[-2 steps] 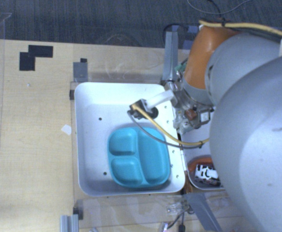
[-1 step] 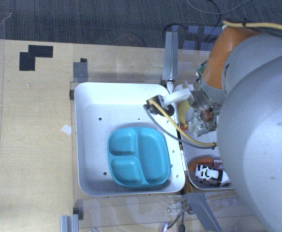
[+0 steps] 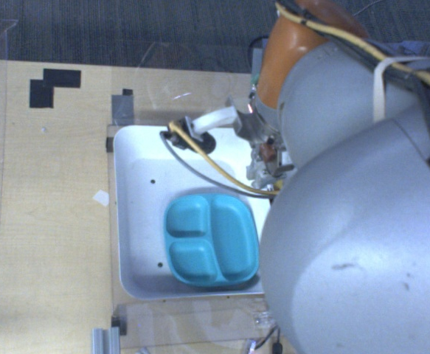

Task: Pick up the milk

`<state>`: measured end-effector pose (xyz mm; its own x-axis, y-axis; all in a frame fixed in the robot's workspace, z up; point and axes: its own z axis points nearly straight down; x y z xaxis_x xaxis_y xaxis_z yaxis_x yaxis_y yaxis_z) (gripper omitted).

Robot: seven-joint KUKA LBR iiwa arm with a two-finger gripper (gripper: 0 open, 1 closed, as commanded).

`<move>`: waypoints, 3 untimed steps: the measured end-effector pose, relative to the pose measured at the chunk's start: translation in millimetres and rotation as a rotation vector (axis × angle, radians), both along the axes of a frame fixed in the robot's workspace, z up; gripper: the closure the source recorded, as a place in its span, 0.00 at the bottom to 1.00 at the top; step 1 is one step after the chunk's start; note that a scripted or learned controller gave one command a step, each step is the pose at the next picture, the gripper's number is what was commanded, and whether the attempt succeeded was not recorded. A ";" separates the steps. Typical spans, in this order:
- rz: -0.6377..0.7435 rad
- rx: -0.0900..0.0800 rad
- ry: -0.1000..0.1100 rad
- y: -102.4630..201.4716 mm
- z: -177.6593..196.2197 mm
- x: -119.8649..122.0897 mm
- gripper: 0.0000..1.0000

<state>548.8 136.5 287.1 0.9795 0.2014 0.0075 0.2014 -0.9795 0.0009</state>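
My grey arm with its orange band reaches in from the right and covers the right side of the view. The gripper hangs low over the far right part of the left white bin, with a small reddish patch at its tip. A white bracket and a yellow cable trail from the wrist across the bin's back. The arm's bulk hides whatever lies under and to the right of the gripper.
A blue three-compartment tray lies in the front half of the left bin, just left of the arm. The wooden bench stretches to the left, with black markers at its far edge.
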 end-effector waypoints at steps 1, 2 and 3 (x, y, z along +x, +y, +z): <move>0.115 -0.001 0.007 20.9 -76.6 12.7 1.00; -0.001 0.001 0.001 97.5 -37.4 16.0 1.00; 0.017 0.000 -0.001 51.4 42.3 37.5 1.00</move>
<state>586.4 188.0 329.4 0.9760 0.2178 0.0086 0.2178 -0.9760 0.0013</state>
